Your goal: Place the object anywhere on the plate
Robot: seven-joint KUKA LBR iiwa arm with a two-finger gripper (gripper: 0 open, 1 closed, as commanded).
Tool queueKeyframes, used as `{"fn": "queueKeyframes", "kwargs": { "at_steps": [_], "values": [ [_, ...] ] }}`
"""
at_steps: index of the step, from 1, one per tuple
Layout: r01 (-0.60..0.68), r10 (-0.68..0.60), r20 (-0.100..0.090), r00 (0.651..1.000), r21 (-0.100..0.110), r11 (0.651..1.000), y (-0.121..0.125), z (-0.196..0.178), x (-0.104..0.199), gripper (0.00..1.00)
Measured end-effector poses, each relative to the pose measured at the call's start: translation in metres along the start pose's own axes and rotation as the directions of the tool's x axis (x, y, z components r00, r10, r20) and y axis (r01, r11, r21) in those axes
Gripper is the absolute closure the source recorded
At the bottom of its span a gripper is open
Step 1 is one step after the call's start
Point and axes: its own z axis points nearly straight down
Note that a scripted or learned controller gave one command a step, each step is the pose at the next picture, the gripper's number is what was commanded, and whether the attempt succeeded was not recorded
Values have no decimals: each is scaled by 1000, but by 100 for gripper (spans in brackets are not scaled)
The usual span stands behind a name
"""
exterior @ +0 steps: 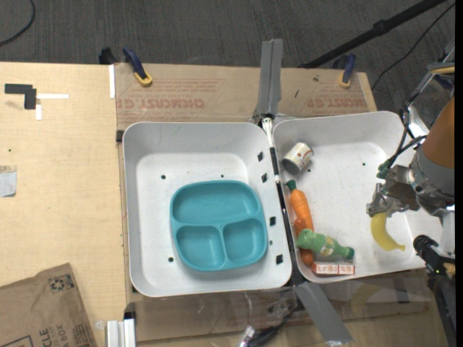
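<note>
A teal plate [217, 224] with three compartments lies in the left bin [145, 194]. In the right bin [340, 139] a yellow banana [385, 236] lies near the front right. My gripper [382, 202] hangs just above the banana's upper end, its fingers pointing down at the left of the wrist. A carrot [300, 207], a green bottle [325, 245] and a small tin can [297, 157] lie along that bin's left side.
A small red and white packet [334, 269] lies at the right bin's front edge. A metal divider bar [270, 85] runs between the bins. Clamps [137, 67] hold cardboard at the back. A cardboard box [40, 309] sits at the front left.
</note>
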Motion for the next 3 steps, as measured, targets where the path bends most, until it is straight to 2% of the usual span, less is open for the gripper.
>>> {"fn": "queueKeyframes", "kwargs": {
  "at_steps": [1,2,3],
  "values": [
    [93,-93,-1,996,1,996,-4,19,77,100],
    [141,-141,-1,990,1,990,-42,22,145,100],
    [46,-46,1,999,0,999,-55,22,223,100]
  ]
}}
